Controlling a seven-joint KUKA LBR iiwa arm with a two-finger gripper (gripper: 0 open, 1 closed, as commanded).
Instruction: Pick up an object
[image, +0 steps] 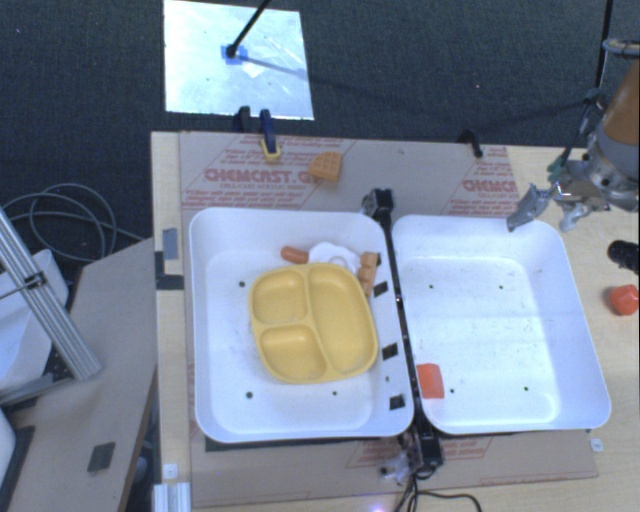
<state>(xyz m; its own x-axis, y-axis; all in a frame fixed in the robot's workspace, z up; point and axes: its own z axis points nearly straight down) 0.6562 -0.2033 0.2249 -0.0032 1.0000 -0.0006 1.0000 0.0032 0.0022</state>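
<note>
End effector (549, 208) above right bin's (500, 330) corner

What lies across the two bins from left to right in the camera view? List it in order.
Left bin's rim → yellow divided plate → small tan piece → orange block → right bin's rim → end effector, hanging over the right bin's far corner.

1. The two white bins (470, 250) look like smooth, slightly glossy plastic, the right one scuffed with dark specks;
2. the yellow divided plate (312, 322) is matt plastic;
3. the bench (420, 170) is printed brown cardboard;
4. the gripper (552, 208) appears bare grey metal;
5. the floor (80, 80) is dark, rough carpet.
</note>
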